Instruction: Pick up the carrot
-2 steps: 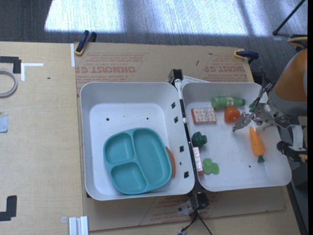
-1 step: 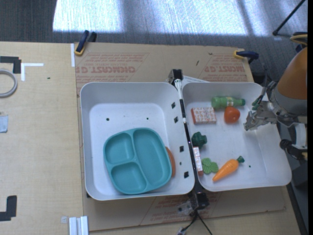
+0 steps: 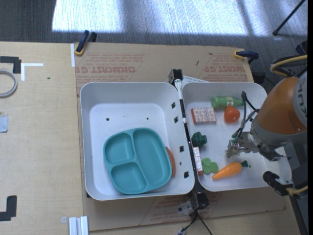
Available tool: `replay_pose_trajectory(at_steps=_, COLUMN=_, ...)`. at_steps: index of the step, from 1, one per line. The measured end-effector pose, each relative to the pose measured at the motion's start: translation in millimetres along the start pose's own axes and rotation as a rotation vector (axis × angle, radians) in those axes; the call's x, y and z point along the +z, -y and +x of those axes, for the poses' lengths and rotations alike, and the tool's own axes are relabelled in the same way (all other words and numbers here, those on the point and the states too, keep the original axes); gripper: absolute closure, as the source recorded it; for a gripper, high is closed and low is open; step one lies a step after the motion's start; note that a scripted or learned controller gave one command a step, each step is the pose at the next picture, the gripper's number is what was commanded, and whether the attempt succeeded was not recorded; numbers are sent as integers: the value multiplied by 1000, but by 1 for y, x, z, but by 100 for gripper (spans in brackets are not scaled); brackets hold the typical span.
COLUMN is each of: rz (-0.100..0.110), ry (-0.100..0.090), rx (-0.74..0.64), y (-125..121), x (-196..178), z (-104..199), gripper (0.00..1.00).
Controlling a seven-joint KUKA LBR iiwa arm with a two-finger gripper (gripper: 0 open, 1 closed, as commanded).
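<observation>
My arm reaches in from the bench's right edge, orange band over the right bin [image 3: 254, 89], wrist angled down toward the bin's middle. My gripper [image 3: 236, 147] hangs just above the bin floor; can't tell whether it's spread or closed. Nothing visibly pinched. Two white bins side by side. Left bin [image 3: 98, 94]: one teal divided plate [image 3: 137, 159], an orange object peeking from under its right rim. Right bin: one carrot [image 3: 229, 170], one green bottle-like item [image 3: 226, 102], one tomato-red ball [image 3: 232, 114], one red-and-white box [image 3: 203, 115], two small green pieces. Carrot is orange, tapered, green stub at its right end, lying near the bin's front edge, just below my gripper, apart from it.
</observation>
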State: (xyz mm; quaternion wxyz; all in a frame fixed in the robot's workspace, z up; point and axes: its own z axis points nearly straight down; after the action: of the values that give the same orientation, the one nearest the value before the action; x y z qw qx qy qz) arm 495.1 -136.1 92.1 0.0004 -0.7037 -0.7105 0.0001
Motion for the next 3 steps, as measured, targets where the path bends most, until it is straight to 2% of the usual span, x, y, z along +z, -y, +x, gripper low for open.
replay_pose_trajectory(at_steps=1, rz=-2, ry=0, rx=-176, y=17, x=0, z=0, gripper=100)
replay_pose_trajectory(at_steps=2, rz=-1, ry=1, rx=-525, y=17, x=0, z=-16, gripper=100)
replay_pose_trajectory(at_steps=3, rz=-2, ry=3, rx=-647, y=-57, x=-119, z=-84, gripper=100)
